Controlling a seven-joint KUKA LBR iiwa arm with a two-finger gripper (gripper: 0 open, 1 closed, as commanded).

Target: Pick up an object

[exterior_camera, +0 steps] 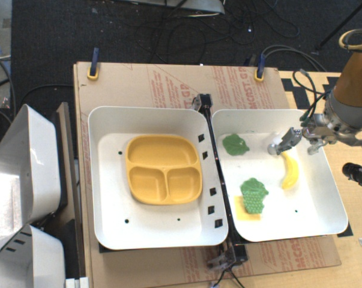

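Pincer low over the right bin, finger state impossible to tell. Just below it a yellow banana, apart from the fingers, long axis running nearly away-to-near, upper tip toward the pincer. Farther left: green leaf toy, green broccoli-like toy on a yellow slab.

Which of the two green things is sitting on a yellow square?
The bigger bumpy green piece, nearer the bin's front edge. It lies on a flat yellow square; the smaller green piece rests on bare white.
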